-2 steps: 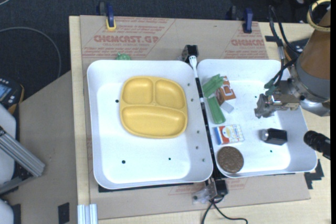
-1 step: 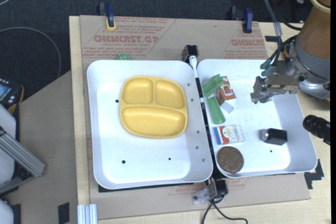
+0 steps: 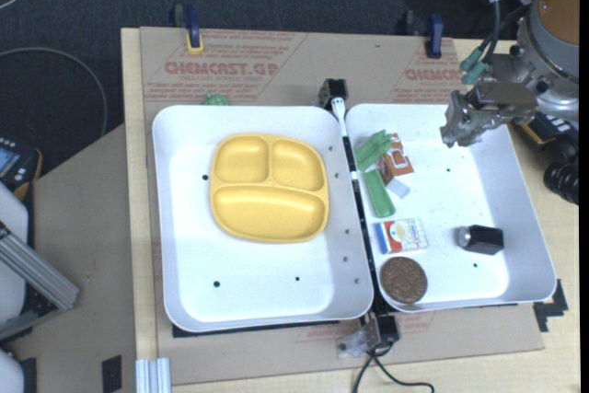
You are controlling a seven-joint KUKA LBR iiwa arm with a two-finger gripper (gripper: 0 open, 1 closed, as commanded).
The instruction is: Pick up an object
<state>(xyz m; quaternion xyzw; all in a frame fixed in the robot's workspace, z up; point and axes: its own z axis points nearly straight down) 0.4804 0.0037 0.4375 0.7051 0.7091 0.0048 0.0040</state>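
My gripper (image 3: 457,132) hangs over the far part of the right bin (image 3: 515,198), above its white floor and to the right of the green item. In that bin lie a green stick-like item (image 3: 376,184), a small brown and orange carton (image 3: 398,163), a flat blue and white packet (image 3: 403,236), a round brown disc (image 3: 404,279) and a small black block (image 3: 481,239). The gripper touches none of them, and nothing shows between its fingers.
The left bin (image 3: 184,235) holds a yellow divided plate (image 3: 270,188). A black bar (image 3: 352,184) runs between the two bins. Blue clamps (image 3: 192,25) (image 3: 434,34) stand at the cardboard's far edge. A small green scrap (image 3: 215,99) lies behind the left bin.
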